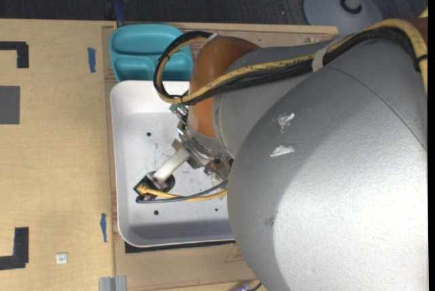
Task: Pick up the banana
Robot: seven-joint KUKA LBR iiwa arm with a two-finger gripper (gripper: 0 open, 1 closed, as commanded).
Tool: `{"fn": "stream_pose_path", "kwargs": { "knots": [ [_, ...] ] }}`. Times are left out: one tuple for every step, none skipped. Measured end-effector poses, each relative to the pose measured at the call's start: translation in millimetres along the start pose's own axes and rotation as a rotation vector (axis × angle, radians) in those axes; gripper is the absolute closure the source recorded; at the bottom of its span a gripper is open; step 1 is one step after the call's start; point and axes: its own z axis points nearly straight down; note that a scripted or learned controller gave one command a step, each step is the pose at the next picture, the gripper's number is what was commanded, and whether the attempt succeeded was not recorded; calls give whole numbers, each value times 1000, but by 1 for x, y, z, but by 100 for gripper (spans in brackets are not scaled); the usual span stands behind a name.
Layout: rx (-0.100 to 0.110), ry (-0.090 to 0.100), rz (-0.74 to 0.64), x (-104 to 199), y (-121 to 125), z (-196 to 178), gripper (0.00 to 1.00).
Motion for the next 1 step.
{"fn": "stream_pose_path", "kwargs": {
  "knots": [
    [0,2,-143,-9,-28,89,0]
  ]
}}
